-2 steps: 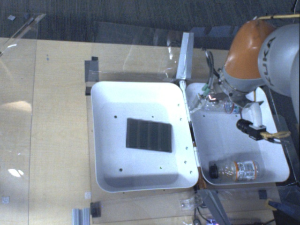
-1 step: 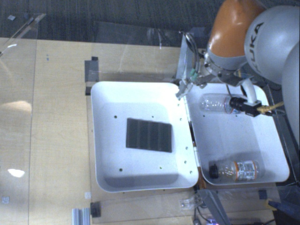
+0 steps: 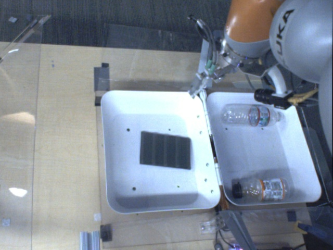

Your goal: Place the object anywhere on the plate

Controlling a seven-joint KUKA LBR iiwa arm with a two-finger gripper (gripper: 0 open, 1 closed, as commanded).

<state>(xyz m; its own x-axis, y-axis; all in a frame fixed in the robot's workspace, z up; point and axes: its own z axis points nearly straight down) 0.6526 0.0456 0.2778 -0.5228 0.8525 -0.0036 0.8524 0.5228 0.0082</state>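
Observation:
A dark grey ribbed rectangular plate (image 3: 165, 150) lies flat in the middle of the left bin (image 3: 117, 139). The right bin (image 3: 302, 155) holds two plastic bottles on their sides. A clear one with a blue and red label (image 3: 250, 115) rests near the far wall. One with a black cap and an orange label (image 3: 260, 188) rests near the front wall. My gripper (image 3: 196, 89) hangs at the far end of the rim between the two bins, above and left of the clear bottle, well away from the plate. Nothing shows in it.
The grey and orange arm (image 3: 260, 14) comes in from the upper right over the far edge of the right bin. The bins stand on a pale wooden bench (image 3: 52, 139) with small black clamps at the left bin's corners.

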